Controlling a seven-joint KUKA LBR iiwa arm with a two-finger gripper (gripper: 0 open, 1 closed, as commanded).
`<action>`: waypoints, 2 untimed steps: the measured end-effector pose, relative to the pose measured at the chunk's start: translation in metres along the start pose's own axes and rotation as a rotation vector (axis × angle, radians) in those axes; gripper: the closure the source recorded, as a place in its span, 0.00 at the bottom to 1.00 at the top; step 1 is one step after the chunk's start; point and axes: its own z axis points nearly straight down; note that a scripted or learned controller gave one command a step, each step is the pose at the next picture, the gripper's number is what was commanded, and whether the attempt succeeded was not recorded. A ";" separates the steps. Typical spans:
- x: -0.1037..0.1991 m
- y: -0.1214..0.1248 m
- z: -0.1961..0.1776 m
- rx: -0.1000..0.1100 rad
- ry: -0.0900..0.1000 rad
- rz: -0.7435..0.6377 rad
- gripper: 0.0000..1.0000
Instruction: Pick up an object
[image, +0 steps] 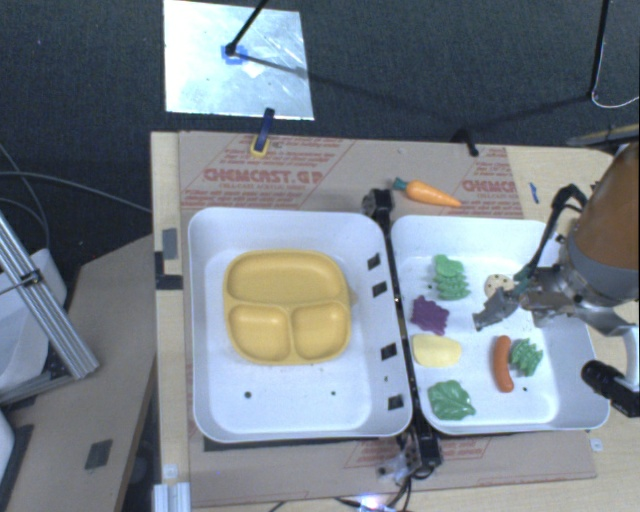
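The right bin (560, 240) holds several small toy foods: a green vegetable (450, 277), a purple piece (430, 315), a yellow piece (437, 350), a leafy green (450, 399), a red-orange sausage (502, 363), a small broccoli (527, 357) and a speckled beige piece (495, 284). My gripper (495, 305) hangs low over the middle of this bin, between the beige piece and the sausage, just right of the purple piece. Nothing is visibly held in it.
The left bin (205, 330) carries a yellow divided plate (288, 305). A toy carrot (427, 193) lies on the cardboard behind the bins. A black divider with clips (395, 320) runs between the bins. The arm's body covers the right bin's far right side.
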 end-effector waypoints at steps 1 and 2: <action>0.067 0.001 -0.141 -0.017 0.002 -0.010 0.00; 0.151 -0.002 -0.031 0.011 0.002 -0.009 0.00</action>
